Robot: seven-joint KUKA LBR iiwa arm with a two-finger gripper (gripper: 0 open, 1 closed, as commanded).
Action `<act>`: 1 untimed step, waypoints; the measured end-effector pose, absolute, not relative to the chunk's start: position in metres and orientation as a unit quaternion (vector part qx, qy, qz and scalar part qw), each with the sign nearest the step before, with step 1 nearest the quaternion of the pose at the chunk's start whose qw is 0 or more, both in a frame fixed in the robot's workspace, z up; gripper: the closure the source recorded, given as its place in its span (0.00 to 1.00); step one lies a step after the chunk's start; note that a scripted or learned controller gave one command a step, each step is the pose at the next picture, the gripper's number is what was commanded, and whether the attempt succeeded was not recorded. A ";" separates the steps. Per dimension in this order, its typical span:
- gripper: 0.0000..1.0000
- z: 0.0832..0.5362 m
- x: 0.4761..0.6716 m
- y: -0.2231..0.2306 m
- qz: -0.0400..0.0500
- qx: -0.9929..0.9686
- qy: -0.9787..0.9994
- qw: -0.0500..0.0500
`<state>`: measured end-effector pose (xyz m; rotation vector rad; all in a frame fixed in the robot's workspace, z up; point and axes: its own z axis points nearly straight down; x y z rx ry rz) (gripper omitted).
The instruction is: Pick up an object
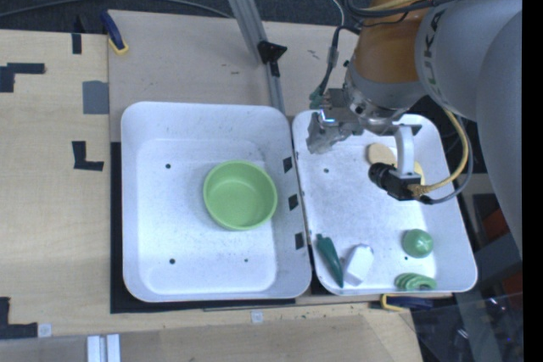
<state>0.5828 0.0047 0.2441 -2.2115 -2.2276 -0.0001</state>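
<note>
The arm point(458, 38) is cut off by the picture's right edge and covers the far right corner of the right bin point(339, 182). A yellowish object point(381, 154) near that bin's far edge is partly hidden behind the wrist fittings. The gripper point(321, 134) is blurred. The green stack point(414, 281) at the near right corner is too small to identify.
</note>
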 end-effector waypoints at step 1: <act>1.00 0.240 0.589 0.048 0.001 -0.705 -0.709 0.001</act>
